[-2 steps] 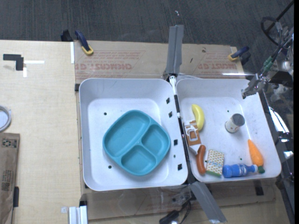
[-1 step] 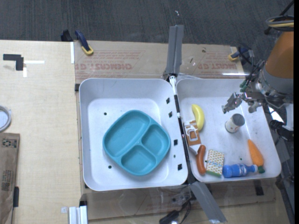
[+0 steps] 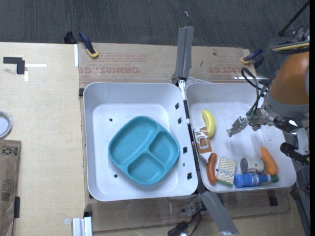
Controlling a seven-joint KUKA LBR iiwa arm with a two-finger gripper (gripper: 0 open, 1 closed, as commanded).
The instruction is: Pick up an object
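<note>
Two shallow white bins sit side by side on the desk (image 3: 39,107), in the middle and right of the frame. The left bin (image 3: 98,132) carries a teal plate (image 3: 143,150) with three compartments, lying at a slant near its centre. The right bin (image 3: 236,95) carries the loose things, all gathered toward its left side and lower edge. A yellow banana (image 3: 208,122) lies near the divider between the bins, with a small white and orange carton (image 3: 202,140) just below it. Lower down, a red-orange sausage (image 3: 212,167) lies beside a pale patterned packet (image 3: 226,170). To the right of these, a blue bottle (image 3: 252,180) lies on its side along the lower wall, with a small grey and white can (image 3: 253,164) just above it and an orange carrot (image 3: 268,161) slanting at its right end.

The arm comes in from the right edge of the frame, its orange band showing at the upper right. The claw (image 3: 236,127) hangs over the bare middle of the right bin, its fingers pointing toward the lower left; nothing lies between them, and how far apart they stand cannot be told from here. The banana is the nearest thing on its left, apart from it, and the can, carrot and bottle lie below it, also apart.

Along the upper edge of the bins lies brown cardboard (image 3: 128,63) with red lettering.
</note>
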